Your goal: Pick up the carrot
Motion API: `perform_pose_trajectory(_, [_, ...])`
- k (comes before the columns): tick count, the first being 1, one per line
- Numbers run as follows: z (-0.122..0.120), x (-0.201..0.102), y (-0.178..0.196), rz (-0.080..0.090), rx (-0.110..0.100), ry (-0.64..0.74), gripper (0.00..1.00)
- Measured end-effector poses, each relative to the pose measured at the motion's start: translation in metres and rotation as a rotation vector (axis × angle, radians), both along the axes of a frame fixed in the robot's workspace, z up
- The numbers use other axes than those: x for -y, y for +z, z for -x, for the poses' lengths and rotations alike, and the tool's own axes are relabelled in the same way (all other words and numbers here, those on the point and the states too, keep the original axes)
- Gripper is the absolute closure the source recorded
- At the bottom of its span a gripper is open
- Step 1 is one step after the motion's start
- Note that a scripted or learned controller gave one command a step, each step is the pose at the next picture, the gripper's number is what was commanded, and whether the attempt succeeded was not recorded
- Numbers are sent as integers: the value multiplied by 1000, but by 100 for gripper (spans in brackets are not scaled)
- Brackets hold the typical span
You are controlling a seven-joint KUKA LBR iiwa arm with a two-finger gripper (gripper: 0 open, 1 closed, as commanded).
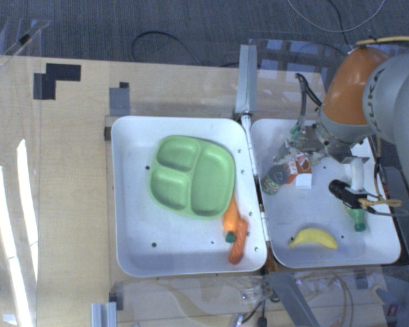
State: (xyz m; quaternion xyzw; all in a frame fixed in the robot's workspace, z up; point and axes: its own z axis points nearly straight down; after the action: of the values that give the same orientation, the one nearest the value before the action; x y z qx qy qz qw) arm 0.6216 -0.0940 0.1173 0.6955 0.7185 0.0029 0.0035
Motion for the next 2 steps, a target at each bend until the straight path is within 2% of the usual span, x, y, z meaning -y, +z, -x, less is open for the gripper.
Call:
perform_pose_trajectory(1, [7,16,-24,10,10,512,0])
perform_pose_trajectory(2, [3,15,-10,13,21,514,100])
